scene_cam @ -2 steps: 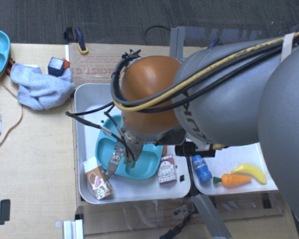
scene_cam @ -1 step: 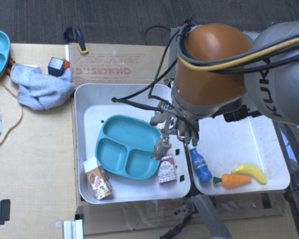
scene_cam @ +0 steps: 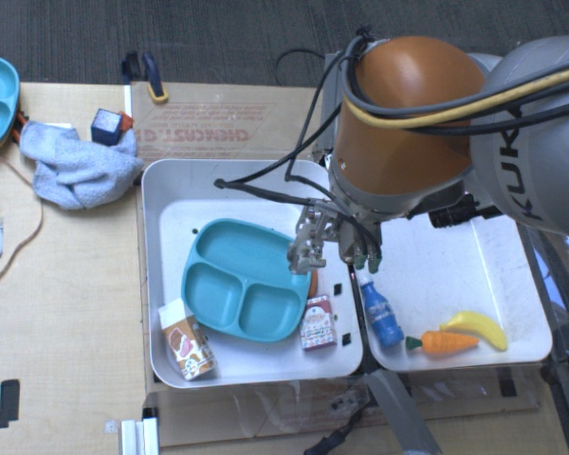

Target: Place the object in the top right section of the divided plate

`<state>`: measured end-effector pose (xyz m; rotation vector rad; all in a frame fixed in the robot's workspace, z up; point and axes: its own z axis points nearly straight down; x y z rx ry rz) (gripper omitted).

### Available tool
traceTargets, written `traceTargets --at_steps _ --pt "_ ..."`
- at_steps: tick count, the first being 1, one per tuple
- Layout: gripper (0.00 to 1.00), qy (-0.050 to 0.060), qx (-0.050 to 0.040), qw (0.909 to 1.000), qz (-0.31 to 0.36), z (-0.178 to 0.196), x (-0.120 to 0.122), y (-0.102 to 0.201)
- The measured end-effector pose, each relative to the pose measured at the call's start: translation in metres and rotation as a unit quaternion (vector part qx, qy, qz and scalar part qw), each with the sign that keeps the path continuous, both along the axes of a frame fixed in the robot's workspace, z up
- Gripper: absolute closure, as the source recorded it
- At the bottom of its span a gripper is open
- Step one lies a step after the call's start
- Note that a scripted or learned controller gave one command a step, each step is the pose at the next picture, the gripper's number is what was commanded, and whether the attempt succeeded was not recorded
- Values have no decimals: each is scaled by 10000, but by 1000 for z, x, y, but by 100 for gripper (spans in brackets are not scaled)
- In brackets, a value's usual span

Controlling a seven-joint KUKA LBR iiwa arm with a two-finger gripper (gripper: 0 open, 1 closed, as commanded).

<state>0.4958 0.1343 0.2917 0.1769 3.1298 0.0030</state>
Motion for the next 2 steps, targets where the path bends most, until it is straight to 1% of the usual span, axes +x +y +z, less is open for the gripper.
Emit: traceTargets --at_steps 1,2 --pt "100 37 -10 9995 -307 -79 -18 79" --pt "0 35 -10 9995 -312 -79 -18 79"
